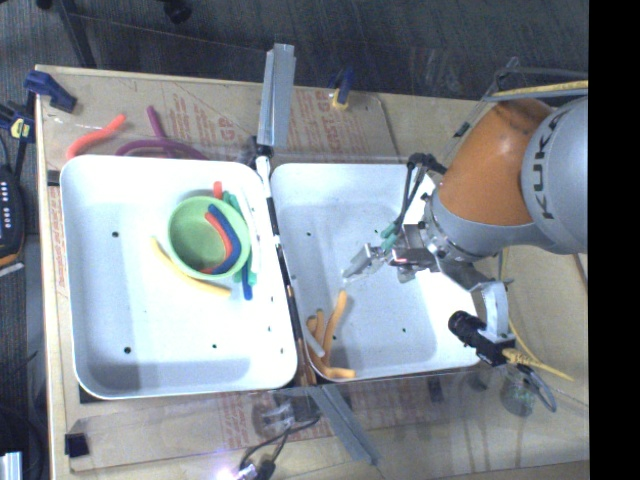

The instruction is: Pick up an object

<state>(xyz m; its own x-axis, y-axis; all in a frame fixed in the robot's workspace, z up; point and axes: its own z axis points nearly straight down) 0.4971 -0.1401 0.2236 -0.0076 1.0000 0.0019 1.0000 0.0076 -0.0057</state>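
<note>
One bench (200, 423) is taking up most of the frame, carrying two white bins side by side. The left bin (120, 338) is sitting at centre left and the right bin (390, 338) at centre right, their inner rims nearly touching along a dark seam.

One grey arm (510, 183) with an orange band is reaching in from the right edge, covering the upper right corner of the right bin. Its gripper (365, 263) is hanging over the middle of the right bin with its thin metal fingers spread narrowly and nothing visible between them.

In the left bin one green bowl (205, 236) is lying in the upper middle, with one red curved piece and one blue curved piece inside it, one yellow strip (190, 273) poking out beneath it, and a green stick along its right side. The lower half of that bin is lying bare, giving open room.

In the right bin about three orange sticks (330, 333) are crowding the lower left corner, pressed against the rim, just below and left of the gripper. The lower right floor is lying open.

Outside the bins, at the upper left of the bench, one orange strip (95, 136) and one purple loop (160, 146) are resting
</note>
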